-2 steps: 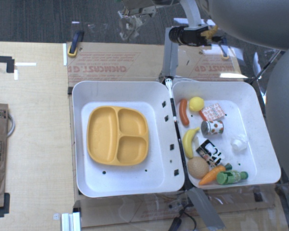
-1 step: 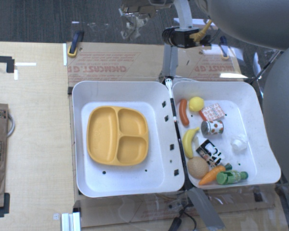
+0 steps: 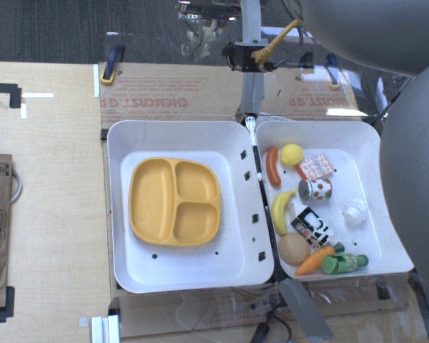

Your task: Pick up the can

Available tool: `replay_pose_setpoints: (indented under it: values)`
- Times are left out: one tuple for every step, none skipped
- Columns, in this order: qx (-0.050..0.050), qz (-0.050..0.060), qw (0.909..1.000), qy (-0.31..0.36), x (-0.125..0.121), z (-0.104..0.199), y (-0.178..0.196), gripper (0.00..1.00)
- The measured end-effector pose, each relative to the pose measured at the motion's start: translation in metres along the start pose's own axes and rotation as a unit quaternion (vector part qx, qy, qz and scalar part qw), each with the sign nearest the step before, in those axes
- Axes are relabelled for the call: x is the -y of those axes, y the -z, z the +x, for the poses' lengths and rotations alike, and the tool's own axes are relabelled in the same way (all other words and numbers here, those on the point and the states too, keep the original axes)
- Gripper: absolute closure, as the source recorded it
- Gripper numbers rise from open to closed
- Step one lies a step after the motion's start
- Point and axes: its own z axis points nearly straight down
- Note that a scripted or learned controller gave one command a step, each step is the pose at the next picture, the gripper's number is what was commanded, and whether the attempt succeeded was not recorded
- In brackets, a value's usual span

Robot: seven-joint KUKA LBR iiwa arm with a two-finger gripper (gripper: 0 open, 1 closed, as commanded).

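Observation:
The can point(image 3: 316, 189) is small, with a silver end and a red and white label. It lies on its side near the middle of the right bin point(image 3: 368, 156), between a red and white packet point(image 3: 317, 166) and a black and white box point(image 3: 311, 224). My gripper point(image 3: 198, 33) hangs high at the top of the view, beyond the far edge of both bins and well away from the can. Nothing shows in it. The grey arm point(image 3: 372, 20) fills the upper right corner.
Around the can in the right bin lie a red sausage point(image 3: 272, 166), a lemon point(image 3: 292, 153), a banana point(image 3: 281, 211), a brown ball point(image 3: 294, 249), a carrot point(image 3: 314, 259), a green bottle point(image 3: 343, 264) and a white lump point(image 3: 354, 213). A yellow divided plate point(image 3: 175, 200) sits in the left bin point(image 3: 121, 263).

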Motion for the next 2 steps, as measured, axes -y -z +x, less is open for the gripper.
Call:
replay_pose_setpoints:
  values:
    - [0.0, 0.0, 0.9965, -0.084, 0.0001, 0.0052, -0.0004, 1.0]
    - [0.0, 0.001, 0.9755, -0.22, 0.0002, 0.0055, -0.0007, 1.0]
